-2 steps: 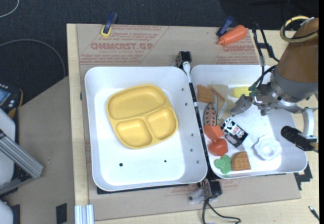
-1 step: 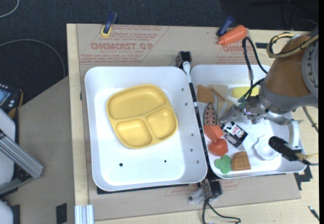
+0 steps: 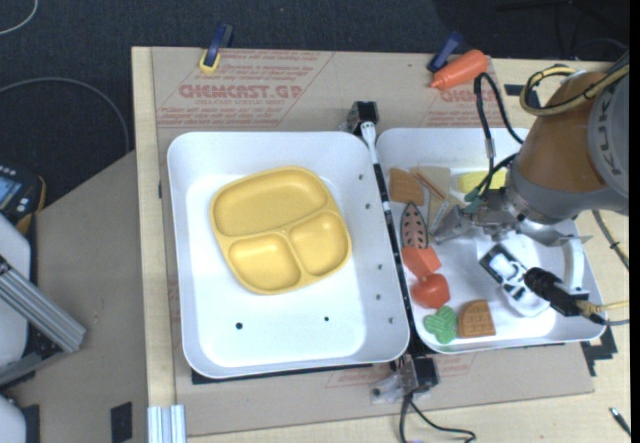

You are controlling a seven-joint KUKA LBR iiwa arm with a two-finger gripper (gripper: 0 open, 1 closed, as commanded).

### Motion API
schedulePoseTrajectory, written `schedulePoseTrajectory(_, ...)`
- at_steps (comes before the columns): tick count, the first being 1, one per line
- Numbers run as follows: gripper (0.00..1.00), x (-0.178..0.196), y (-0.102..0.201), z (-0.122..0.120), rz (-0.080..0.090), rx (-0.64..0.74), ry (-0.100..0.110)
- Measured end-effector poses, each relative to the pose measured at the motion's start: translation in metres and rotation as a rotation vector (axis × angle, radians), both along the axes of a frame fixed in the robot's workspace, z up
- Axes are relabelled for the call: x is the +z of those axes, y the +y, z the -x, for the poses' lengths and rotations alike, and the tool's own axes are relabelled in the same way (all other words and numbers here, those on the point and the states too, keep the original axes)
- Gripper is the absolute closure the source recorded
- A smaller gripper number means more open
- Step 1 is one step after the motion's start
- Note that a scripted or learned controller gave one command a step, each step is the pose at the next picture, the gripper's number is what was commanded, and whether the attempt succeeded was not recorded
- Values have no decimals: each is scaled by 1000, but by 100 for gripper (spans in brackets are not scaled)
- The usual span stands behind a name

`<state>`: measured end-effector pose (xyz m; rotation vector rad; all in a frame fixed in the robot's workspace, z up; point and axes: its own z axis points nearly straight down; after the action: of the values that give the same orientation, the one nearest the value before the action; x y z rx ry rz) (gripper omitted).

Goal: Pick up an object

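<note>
Two shallow white bins side by side on a tan board surface point(image 3: 300, 81). In the left white bin point(image 3: 200, 331), a yellow plastic plate with three compartments point(image 3: 280, 228), lying toward the far side, nothing in it. In the right white bin point(image 3: 560, 331), small toy foods crowded along the left wall: tan wedge-shaped pieces point(image 3: 412, 186) at the far end, a dark oval seeded slice point(image 3: 413, 227), a red-orange block point(image 3: 421, 261), a red round piece point(image 3: 431, 289), a green leafy piece point(image 3: 441, 324) and a brown waffle-like square point(image 3: 476, 318) nearest. Reaching in from the right, grey arm with orange band point(image 3: 560, 156); jaws point(image 3: 455, 221) low beside the seeded slice, grip state impossible to tell.
</note>
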<state>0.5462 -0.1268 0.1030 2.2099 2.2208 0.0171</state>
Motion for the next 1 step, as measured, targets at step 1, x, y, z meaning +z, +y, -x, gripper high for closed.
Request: schedulePoseTrajectory(1, 100, 4, -2, 5, 1, -6, 13)
